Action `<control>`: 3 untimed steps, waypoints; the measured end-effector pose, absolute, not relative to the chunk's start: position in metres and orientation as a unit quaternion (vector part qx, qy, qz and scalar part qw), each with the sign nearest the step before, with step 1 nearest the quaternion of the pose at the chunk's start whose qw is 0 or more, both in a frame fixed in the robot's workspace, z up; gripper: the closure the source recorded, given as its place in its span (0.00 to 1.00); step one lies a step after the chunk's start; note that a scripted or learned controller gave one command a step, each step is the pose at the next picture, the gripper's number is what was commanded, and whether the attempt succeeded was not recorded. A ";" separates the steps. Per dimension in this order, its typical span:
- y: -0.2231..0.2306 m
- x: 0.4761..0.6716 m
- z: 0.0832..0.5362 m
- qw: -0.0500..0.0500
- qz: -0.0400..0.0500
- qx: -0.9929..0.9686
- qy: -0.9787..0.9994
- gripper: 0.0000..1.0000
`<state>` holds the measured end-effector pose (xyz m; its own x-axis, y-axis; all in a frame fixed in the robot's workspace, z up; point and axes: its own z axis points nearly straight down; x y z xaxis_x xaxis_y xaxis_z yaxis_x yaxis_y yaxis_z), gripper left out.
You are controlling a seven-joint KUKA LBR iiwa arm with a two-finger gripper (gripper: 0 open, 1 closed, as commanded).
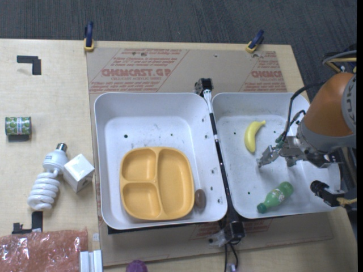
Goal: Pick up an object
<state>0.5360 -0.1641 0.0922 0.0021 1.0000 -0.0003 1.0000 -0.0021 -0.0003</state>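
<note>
In the right bin (pixel 238 203) a yellow banana (pixel 253 135) lies toward the back. A green bottle (pixel 276 197) lies on its side near the front wall. My gripper (pixel 267 156) hangs over the bin floor between the two, right of the banana and above the bottle. It is open and nothing is between its fingers. The grey arm with its orange band (pixel 334 109) comes in from the right.
The left bin (pixel 108 129) holds a yellow divided plate (pixel 157 183) with a small brown object (pixel 199 198) beside its right edge. Outside the bins on the left lie a light bulb (pixel 46 180), a white cube (pixel 79 172) and a green can (pixel 17 126).
</note>
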 end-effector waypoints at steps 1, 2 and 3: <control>-0.107 0.510 0.092 0.000 0.000 0.708 0.707 0.00; -0.108 0.511 0.102 0.001 0.000 0.708 0.706 1.00; -0.147 0.570 0.092 0.000 0.000 0.707 0.708 1.00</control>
